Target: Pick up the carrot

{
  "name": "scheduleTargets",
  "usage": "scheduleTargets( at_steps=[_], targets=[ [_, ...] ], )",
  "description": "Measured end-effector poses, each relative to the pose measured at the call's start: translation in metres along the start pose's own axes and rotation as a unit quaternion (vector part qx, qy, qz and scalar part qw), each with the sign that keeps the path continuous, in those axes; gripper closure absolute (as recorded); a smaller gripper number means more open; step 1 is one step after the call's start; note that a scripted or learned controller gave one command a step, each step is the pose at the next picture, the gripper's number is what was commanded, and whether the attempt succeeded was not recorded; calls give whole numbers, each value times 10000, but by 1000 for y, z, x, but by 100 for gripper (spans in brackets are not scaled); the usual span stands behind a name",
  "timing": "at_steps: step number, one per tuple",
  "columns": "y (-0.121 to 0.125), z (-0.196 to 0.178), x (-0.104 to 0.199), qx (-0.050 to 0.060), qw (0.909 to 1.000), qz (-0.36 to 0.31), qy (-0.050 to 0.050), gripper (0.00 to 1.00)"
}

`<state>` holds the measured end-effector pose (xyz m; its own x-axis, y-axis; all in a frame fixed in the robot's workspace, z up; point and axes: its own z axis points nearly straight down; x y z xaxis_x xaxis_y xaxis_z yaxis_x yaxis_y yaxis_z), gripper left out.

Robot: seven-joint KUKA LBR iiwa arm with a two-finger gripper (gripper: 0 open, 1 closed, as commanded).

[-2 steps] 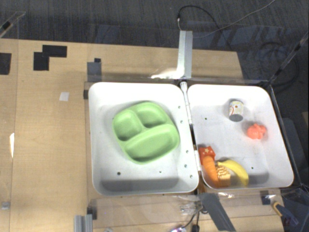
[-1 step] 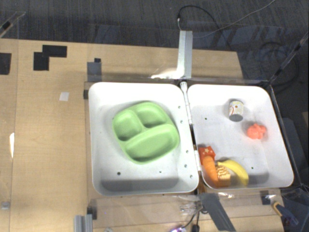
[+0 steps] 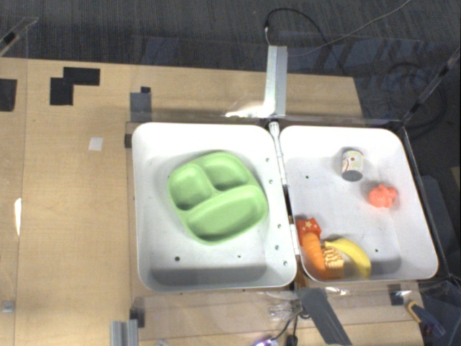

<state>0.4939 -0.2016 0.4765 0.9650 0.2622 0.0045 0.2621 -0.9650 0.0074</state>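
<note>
One claw: state cannot be told.
Carrot (image 3: 312, 253): orange, seen lying in the right bin (image 3: 408, 166), at its near left corner, close against the wall shared with the left bin; long axis runs roughly front to back.
Red item (image 3: 308, 227): small, with pale spots, placed at the carrot's far end, touching or nearly so; cannot be told which.
Banana (image 3: 354, 255): yellow, curved, laid just right of the carrot along the near wall of the right bin.
Striped piece (image 3: 332, 259): yellow-orange, wedged between carrot and banana; kind not made out.
Lumpy item (image 3: 383, 196): orange-pink, set alone toward the right side of the right bin, well apart from the carrot.
Small can (image 3: 351, 164): pale, cylindrical, found toward the back of the right bin, apart from the other things.
Left bin (image 3: 148, 193): white, shallow, set flush beside the right bin.
Green plate (image 3: 217, 195): three compartments, placed near the middle of the left bin, turned at an angle.
Worktop (image 3: 72, 207): light wood, both bins carried on it; black blocky marks (image 3: 72, 83) seen at the far left.
Metal post (image 3: 276, 78): upright, fixed at the back where the two bins meet.
Cable (image 3: 325, 29): dark, looped over the grey floor behind the worktop.
</note>
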Motion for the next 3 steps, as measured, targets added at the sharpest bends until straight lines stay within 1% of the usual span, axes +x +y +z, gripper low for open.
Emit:
scheduleTargets(
  at_steps=[3],
  targets=[
    [-2, -32, 5, -22, 9998, -212, 19, 100]
  ],
)
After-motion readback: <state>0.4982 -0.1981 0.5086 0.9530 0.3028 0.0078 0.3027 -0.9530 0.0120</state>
